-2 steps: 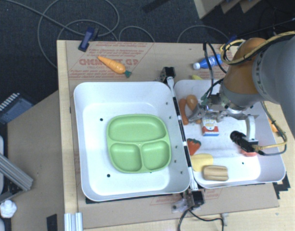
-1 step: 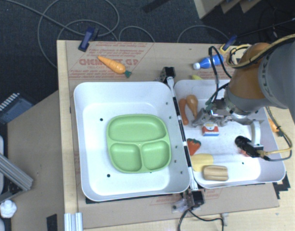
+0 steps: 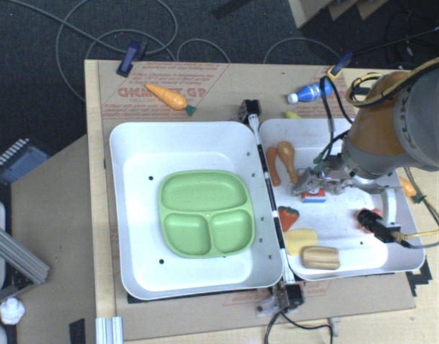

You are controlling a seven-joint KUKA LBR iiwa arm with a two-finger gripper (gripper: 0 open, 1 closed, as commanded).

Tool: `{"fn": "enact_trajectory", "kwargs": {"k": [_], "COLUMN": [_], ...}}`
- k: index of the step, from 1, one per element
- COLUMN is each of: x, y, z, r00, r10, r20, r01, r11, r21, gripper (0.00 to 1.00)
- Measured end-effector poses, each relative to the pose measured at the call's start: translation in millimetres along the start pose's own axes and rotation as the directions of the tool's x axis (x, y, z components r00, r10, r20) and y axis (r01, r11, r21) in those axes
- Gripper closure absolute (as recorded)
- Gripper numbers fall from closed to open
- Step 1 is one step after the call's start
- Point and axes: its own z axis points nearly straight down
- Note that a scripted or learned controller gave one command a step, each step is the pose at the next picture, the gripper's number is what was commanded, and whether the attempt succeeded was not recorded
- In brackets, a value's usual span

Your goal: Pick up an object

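Observation:
My gripper (image 3: 310, 185) is low in the right bin (image 3: 362, 267), near its middle left. Just under it lies a small red and blue object (image 3: 314, 197); whether it is gripped cannot be told. Close to the gripper's left lie two orange-brown sausage-shaped pieces (image 3: 283, 160). Nearer the front of the bin are a red strawberry-like toy (image 3: 288, 213), a yellow piece (image 3: 299, 239) and a tan bread-like block (image 3: 321, 258).
The left bin (image 3: 133, 156) holds a green divided plate (image 3: 205, 212). A toy carrot (image 3: 169, 96) and a blue-and-white bottle (image 3: 309, 92) lie on the board behind the bins. A small orange item (image 3: 409, 188) sits at the right bin's right edge.

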Motion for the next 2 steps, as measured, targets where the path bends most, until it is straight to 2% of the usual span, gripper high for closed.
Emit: {"fn": "enact_trajectory", "kwargs": {"k": [1, 2], "x": [23.1, 22.5], "y": [4.8, 5.0], "z": [0.3, -9.6], "r00": [1.0, 1.0], "r10": [-0.002, 0.0], "r20": [0.0, 0.001], "r01": [0.002, 0.0], "r11": [1.0, 1.0], "r21": [-0.001, -0.003], "gripper": [0.0, 1.0]}}
